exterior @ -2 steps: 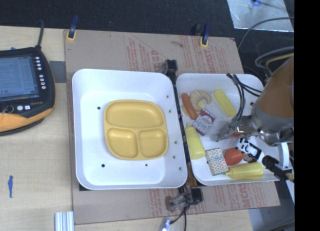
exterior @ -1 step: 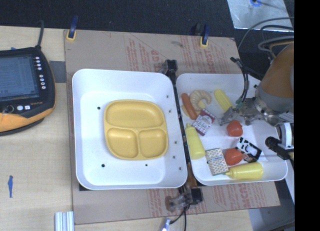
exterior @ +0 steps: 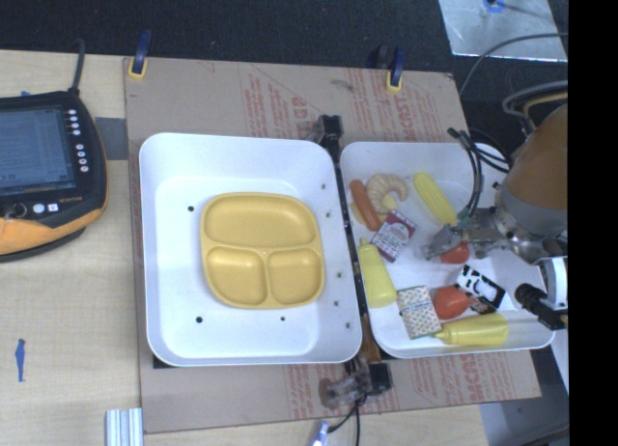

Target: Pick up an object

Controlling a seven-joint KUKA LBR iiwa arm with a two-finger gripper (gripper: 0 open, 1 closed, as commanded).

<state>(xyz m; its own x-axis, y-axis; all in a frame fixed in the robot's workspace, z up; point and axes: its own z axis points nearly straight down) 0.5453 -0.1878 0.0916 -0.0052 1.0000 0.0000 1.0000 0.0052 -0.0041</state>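
The right white bin [exterior: 406, 156] holds several small toy items: an orange sausage [exterior: 364, 205], a pale croissant-like piece [exterior: 389, 186], a yellow corn cob [exterior: 435, 198], a maroon-and-white packet [exterior: 392, 235], a yellow piece [exterior: 377, 276], a patterned packet [exterior: 418, 311], a red piece [exterior: 451, 301], a yellow bottle [exterior: 475, 330] and a black-and-white item [exterior: 480, 283]. My gripper [exterior: 449, 241] is low over the right half of this bin, right of the maroon packet. A small red thing [exterior: 456, 254] shows just beneath it; whether it is gripped is unclear.
The left white bin [exterior: 164, 241] carries a yellow divided plate [exterior: 263, 248]. A control tablet [exterior: 43, 169] lies on the bench at far left. Blue clamps [exterior: 140, 53] [exterior: 394, 68] pin the cardboard at the back. The arm's body [exterior: 536, 179] covers the right bin's right edge.
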